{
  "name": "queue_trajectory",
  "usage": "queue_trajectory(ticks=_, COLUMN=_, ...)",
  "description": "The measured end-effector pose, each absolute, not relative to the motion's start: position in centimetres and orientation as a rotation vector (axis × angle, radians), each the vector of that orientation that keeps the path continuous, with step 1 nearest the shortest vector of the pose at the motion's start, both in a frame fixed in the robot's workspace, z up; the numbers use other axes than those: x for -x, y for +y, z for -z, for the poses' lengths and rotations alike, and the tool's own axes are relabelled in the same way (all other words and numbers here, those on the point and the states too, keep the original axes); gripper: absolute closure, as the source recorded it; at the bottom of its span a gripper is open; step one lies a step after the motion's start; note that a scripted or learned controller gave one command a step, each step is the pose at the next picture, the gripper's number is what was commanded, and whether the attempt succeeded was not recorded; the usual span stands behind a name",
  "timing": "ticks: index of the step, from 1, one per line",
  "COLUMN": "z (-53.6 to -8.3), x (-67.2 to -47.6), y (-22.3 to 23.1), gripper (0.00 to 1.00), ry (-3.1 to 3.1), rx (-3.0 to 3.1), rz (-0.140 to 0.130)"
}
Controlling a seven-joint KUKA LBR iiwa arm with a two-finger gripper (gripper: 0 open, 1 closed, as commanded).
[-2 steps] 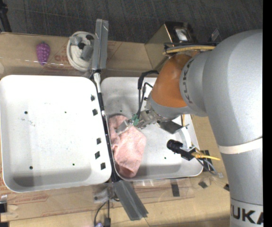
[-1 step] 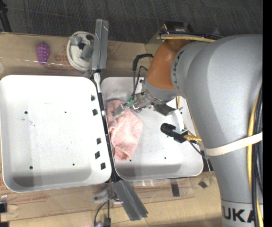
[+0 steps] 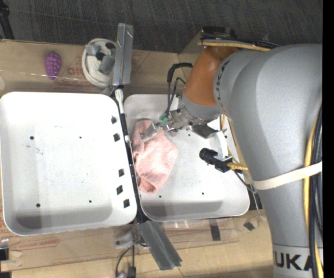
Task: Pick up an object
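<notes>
A crumpled pink cloth [image 3: 153, 157] lies in the right bin [image 3: 181, 204], against its left wall. My gripper [image 3: 154, 128] reaches in from the right and sits low over the cloth's upper end, its tip touching or pressed into the fabric there. The grey arm with its orange band [image 3: 204, 80] comes down from above the bin's far right corner and covers much of the bin's right side.
The left bin [image 3: 57, 161] stands beside the right one, a grey divider bar [image 3: 122, 51] between them at the top. A purple object [image 3: 53, 64] and a white coiled item [image 3: 99, 59] lie on the bench behind the left bin. A black part [image 3: 213, 157] juts over the right bin.
</notes>
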State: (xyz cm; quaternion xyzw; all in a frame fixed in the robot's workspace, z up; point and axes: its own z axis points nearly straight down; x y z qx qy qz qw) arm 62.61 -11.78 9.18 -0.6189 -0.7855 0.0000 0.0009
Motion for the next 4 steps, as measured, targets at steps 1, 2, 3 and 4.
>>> queue_trajectory(ticks=1, z=-9.2, x=-60.8, y=-11.8, gripper=0.0, ry=-2.559, rx=1.819, rz=0.0)
queue_trajectory(ticks=2, z=-13.2, x=-60.2, y=-14.1, gripper=0.0, ry=-2.595, rx=1.763, rz=-0.002)
queue_trajectory(ticks=3, z=-20.1, x=-64.5, y=-15.5, gripper=0.0, ry=-2.596, rx=1.765, rz=-0.003)
queue_trajectory(ticks=4, z=-9.7, x=-61.6, y=-10.6, gripper=0.0, ry=-2.528, rx=1.854, rz=-0.005)
